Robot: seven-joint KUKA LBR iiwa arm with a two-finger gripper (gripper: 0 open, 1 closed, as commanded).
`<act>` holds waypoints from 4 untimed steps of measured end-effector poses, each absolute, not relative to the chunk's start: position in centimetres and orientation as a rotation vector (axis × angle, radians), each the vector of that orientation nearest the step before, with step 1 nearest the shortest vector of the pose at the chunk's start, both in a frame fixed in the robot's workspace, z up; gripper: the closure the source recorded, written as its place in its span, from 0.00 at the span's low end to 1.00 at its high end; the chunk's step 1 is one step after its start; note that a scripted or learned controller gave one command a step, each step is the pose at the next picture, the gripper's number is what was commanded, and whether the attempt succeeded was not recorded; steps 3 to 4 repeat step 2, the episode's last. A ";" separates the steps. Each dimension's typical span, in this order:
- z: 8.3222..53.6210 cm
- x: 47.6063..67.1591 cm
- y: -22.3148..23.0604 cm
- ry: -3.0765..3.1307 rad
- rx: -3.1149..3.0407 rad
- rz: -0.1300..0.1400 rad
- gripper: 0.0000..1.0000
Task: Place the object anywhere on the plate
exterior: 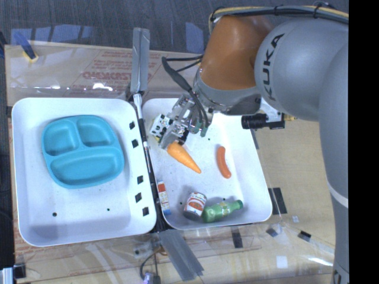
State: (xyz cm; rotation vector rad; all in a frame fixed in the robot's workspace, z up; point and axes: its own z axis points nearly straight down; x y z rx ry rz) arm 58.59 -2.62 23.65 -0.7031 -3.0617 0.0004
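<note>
- From my remote station, I see the gripper (173, 136) low in the right bin (251, 170), at its upper left, directly at the thick end of an orange carrot (183, 157).
- I cannot tell whether the gripper is apart, together or clamped on the carrot; its tip is a blur of metal and cable against the carrot's top.
- The carrot lies at a slant, thick end towards the gripper and point towards the bin's middle. I judge it is the object being tried for, since the gripper sits right at it.
- Just right of the carrot, apart from it, lies a thin orange-red sausage-shaped piece (223, 161).
- At the bin's near wall rest a small can (194, 205) and a green bottle (222, 210), lying touching each other.
- The grey arm (296, 58) with its orange band reaches in from the right above the bin.
- The blue plate (83, 149), with three compartments, sits in the left bin (35, 218), well apart from the carrot.
- I judge the carrot must be lifted over the walls between the bins, so the task is at an early stage.
- Both bins stand on the desk (71, 70).
</note>
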 end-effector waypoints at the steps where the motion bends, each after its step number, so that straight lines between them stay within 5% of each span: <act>1: 19.1 63.6 3.8 -3.017 -0.875 0.001 1.00; 2: 19.2 63.6 3.8 -3.018 -0.876 0.000 0.00; 4: 19.2 63.6 3.8 -3.018 -0.876 0.000 0.00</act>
